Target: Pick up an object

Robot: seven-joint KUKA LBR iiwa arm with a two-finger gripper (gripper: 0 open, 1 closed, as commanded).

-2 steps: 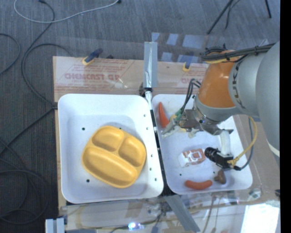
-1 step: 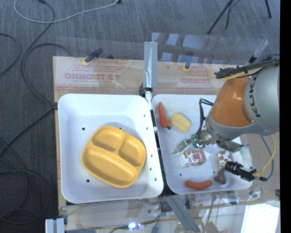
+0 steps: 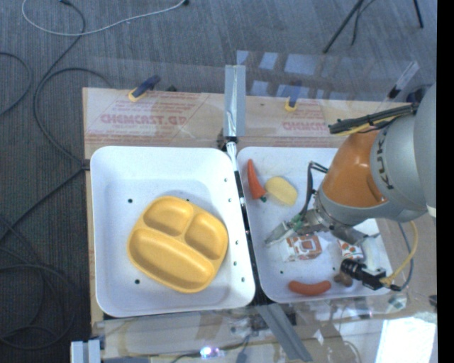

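Floor (image 3: 106, 60): grey carpet with a fine ribbed weave, visible along the top and left of the view. Black cables (image 3: 32, 120) loop over it at left; a thin white cord (image 3: 99, 25) trails across the top. Dark legs, possibly a tripod stand (image 3: 355, 21), cross the top right. Bench (image 3: 177, 117): pale tan sheet with faint red lettering, its far edge held by two yellow-and-blue clamps (image 3: 144, 87). Lighting is even, with bright glare at the bottom right corner.

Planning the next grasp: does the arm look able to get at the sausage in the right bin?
Probably yes. The sausage lies apart from the other items near the right bin's front wall, nothing on top of it, and the gripper is just above it. The wall could crowd a finger.
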